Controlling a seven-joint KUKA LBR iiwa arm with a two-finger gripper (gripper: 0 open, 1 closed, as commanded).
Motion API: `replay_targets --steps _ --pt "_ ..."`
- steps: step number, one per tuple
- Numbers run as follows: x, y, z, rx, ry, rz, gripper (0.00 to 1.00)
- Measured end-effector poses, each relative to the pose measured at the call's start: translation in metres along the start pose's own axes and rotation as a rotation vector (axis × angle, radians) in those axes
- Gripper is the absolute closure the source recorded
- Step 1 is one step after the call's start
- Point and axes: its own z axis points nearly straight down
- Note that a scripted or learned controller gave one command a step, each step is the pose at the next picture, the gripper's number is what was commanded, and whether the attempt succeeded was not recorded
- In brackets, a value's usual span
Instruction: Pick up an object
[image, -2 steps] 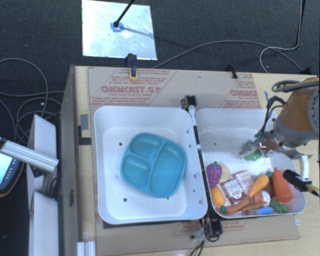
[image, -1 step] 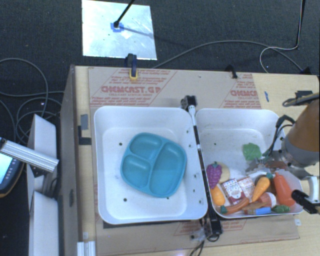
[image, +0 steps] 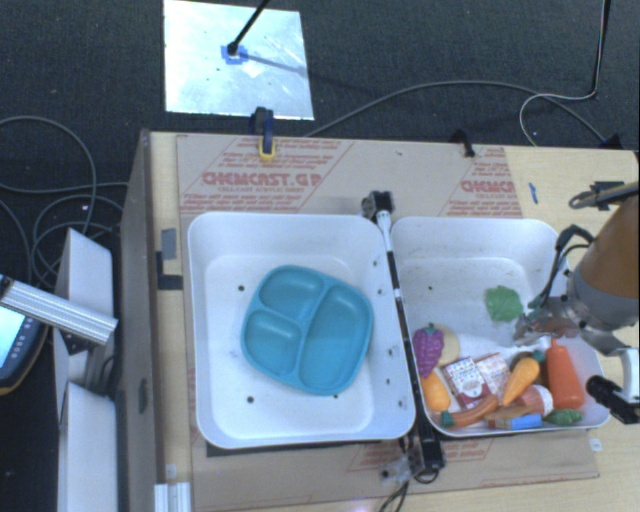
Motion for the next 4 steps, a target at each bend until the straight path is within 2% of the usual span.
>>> replay_targets --steps 1,2,3,4 --pt "0.000 0.021 -0.083 -0.001 0.000 -0.001 1.00" --pt "0.000 0.020 -0.082 0.002 0.001 -0.001 0.00" --pt "0.022 0.076 -0.015 0.004 0.003 -0.002 0.00" --pt "0.020 0.071 0.011 0.004 0.001 0.000 0.00"
